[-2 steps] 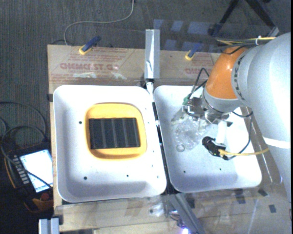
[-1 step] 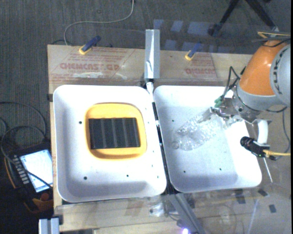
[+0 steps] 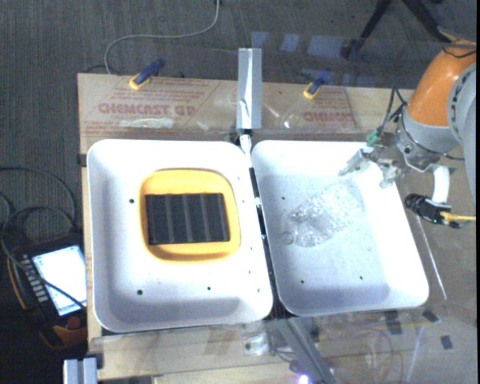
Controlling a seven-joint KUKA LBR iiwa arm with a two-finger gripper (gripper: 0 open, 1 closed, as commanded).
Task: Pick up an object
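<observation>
Clear plastic bottle [image 3: 324,214] in right bin [image 3: 384,282], near end effector [image 3: 374,165].

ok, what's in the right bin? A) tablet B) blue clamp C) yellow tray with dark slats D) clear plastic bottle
D: a clear plastic bottle lies on the floor of the right bin; the yellow tray sits in the left bin.

Two white bins [image 3: 104,238]; one yellow tray with black grid [image 3: 190,214]; one clear plastic bottle [image 3: 324,214]; two blue-yellow clamps [image 3: 146,73].
</observation>
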